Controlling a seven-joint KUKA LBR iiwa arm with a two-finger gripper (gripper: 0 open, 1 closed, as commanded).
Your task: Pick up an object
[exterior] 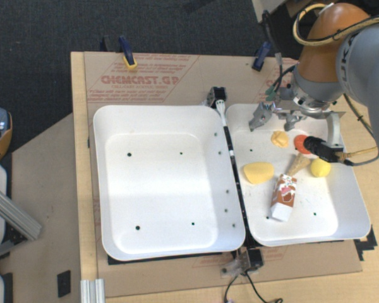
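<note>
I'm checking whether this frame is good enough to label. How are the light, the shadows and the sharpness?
In the camera view the light is bright and even; the left bin looks nearly washed out, with a soft shadow band across its upper floor. The right bin is sharp enough to tell the yellow piece from the small bottle. The gripper is a little soft, its fingers hard to read.

I see the counter [82, 169] topped with a brown cardboard sheet, red print along its far edge. Two shallow white bins sit directly on it, side by side, touching along a black seam: left bin [107, 188], right bin [350, 216]. A blue-and-yellow clamp [127, 53] grips the far edge on the left, a dark blue clamp [261, 55] further right. A black clip [215, 96] sits at the seam's far end, another black clip [249, 259] at its near end.
</note>
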